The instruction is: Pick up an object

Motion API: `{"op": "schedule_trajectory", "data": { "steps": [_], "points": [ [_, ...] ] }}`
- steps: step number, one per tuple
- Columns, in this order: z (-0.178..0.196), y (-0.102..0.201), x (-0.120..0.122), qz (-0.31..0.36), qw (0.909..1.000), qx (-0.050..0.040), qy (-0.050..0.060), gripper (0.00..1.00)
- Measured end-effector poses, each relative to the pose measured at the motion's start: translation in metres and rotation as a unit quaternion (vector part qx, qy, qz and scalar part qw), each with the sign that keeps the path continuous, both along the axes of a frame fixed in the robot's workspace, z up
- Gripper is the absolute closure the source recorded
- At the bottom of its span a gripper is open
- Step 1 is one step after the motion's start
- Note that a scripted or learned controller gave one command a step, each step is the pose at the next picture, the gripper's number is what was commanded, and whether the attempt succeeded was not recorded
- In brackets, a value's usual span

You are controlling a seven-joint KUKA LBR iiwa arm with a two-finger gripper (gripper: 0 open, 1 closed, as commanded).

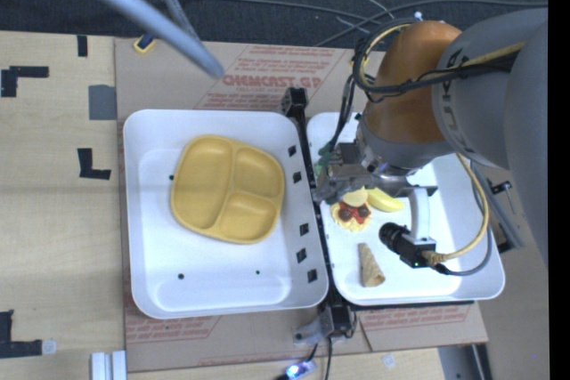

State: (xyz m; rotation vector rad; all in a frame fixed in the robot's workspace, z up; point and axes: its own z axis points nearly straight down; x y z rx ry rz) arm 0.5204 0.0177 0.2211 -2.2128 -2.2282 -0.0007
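Note:
The right bin (463,285) holds a few small toy foods. A yellow banana-like piece (385,201) lies beside a round yellow piece with red spots (351,214), and a tan cone (370,266) rests nearer the front. The gripper (343,178) hangs low over the bin's left side, just above and left of the spotted piece. The wrist and cables hide its fingers. Nothing shows between them.
A yellow divided plate (228,189) lies in the left bin (151,280). The arm's orange band and grey body (419,93) cover the back of the right bin. A black cable connector (401,242) hangs over the bin's middle.

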Motion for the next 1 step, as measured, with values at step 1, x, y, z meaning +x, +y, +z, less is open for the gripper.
{"op": "schedule_trajectory", "data": {
  "steps": [1],
  "points": [
    [-0.0041,0.049,-0.0006,0.0,1.0,-0.0003,0.001,1.0]
  ]
}}
